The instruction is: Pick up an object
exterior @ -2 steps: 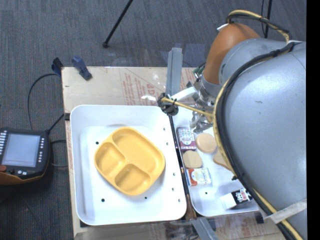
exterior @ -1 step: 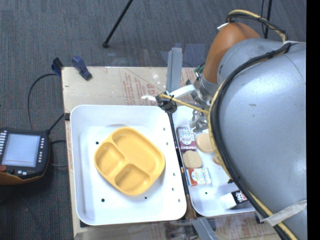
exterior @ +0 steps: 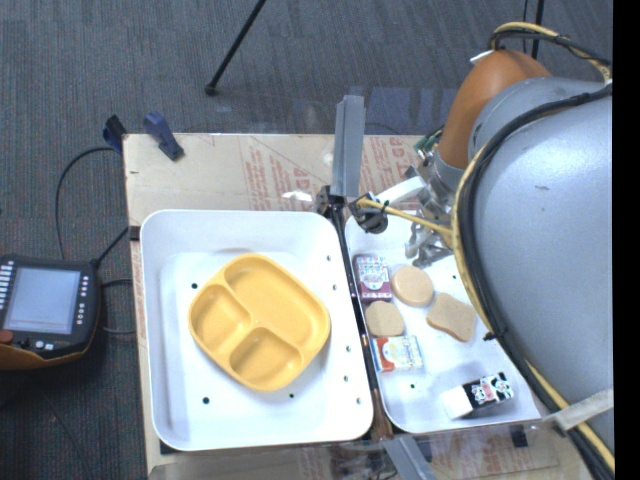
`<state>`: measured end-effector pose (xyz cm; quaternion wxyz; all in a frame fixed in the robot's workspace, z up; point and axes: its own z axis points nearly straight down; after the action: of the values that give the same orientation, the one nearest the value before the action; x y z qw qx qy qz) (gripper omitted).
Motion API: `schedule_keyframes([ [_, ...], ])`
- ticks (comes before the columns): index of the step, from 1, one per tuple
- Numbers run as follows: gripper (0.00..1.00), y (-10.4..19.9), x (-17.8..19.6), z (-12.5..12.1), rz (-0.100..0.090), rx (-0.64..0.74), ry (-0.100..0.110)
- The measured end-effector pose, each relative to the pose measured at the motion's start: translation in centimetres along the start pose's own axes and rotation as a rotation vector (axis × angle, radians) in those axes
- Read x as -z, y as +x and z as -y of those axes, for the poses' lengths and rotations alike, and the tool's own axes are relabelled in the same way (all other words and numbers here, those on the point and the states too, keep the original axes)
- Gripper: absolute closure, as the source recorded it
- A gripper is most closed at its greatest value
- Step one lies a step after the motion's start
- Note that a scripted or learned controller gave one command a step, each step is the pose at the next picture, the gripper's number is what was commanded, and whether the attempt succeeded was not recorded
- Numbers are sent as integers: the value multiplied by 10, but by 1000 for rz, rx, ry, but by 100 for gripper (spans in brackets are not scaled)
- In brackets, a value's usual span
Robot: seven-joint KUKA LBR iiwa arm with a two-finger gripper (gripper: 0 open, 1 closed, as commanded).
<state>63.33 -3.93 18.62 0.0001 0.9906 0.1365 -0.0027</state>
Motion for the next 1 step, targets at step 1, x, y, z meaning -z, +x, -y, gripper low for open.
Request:
schedule_keyframes([
  [1, 100, 5, 0, 42, -1, -72, 4],
])
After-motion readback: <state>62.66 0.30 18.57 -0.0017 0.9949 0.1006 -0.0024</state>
